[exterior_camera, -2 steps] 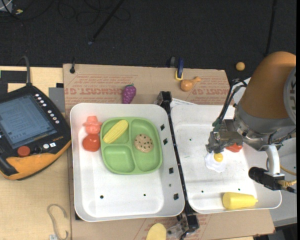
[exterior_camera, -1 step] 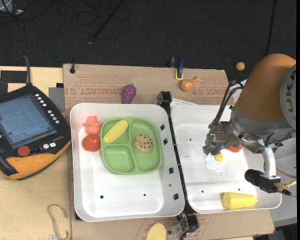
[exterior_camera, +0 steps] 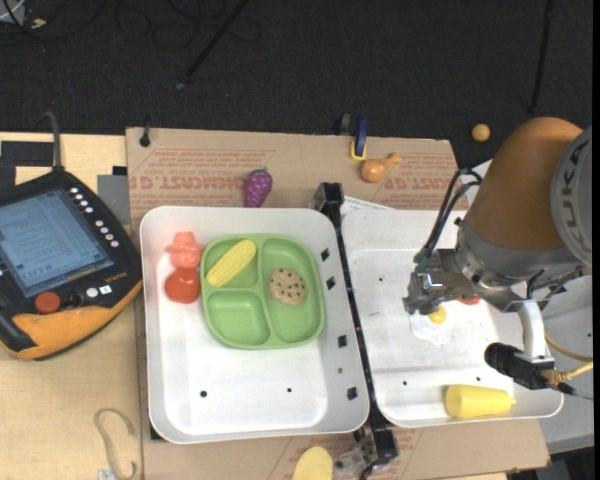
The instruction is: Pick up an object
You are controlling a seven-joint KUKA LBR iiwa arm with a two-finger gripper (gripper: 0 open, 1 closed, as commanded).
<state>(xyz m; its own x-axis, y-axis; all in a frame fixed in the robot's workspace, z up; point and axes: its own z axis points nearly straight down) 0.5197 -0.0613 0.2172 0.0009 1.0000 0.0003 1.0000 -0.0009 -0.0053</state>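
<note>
the gripper (exterior_camera: 426, 302) hangs low in the right bin (exterior_camera: 380, 388), directly over a small white-and-yellow piece, seemingly a toy egg (exterior_camera: 436, 318), whose yolk shows just below and right of the tool. judged the target: it lies almost under the tip, so little sideways correction seems needed. state of the grip cannot be told; the wrist housing covers it, and contact with the egg is unclear. a yellow block (exterior_camera: 478, 401) lies well apart at the bin's near edge, long axis left-right.
</note>
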